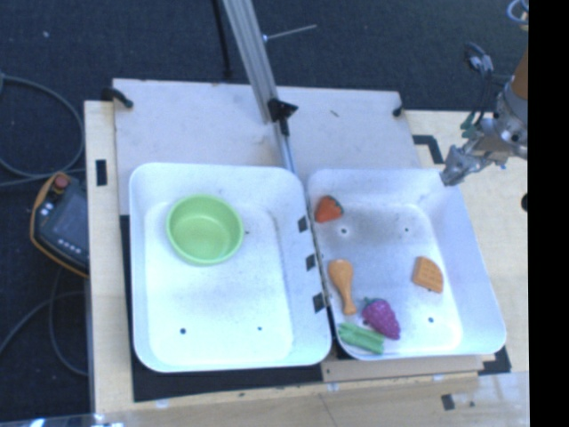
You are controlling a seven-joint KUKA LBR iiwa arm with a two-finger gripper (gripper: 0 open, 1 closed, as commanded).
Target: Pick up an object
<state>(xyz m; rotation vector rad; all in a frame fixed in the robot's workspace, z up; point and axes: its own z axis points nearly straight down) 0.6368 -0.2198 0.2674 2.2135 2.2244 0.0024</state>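
Overhead slanted view of the counter (222, 123) bearing two shallow white bins side by side. The pincer (455, 169) hangs over the far right corner of the right bin (471, 265), at that bin's rim; whether its tips are apart or together cannot be told. Nothing is seen between them.

Right bin, contents: an orange-red strawberry-like piece (328, 208) lies near the far left corner, well apart from the pincer. An orange wedge (428, 274) lies toward the right wall, nearest of all pieces to the pincer yet clearly apart from it, on the near side of it; its long axis runs roughly far-to-near with a slight slant. A tan drumstick (342, 283) lies beside the left wall, its long axis running far-to-near, broad end toward the far edge and narrow end toward the near edge. A purple grape bunch (380, 317) lies just beside the drumstick's narrow end, near the near wall. A green pod (361, 337) lies at the near left corner, its long axis running left-to-right with a slight slant, just beside the grapes.

Left bin (160, 327): a green bowl (205, 229) stands upright toward the far left part.
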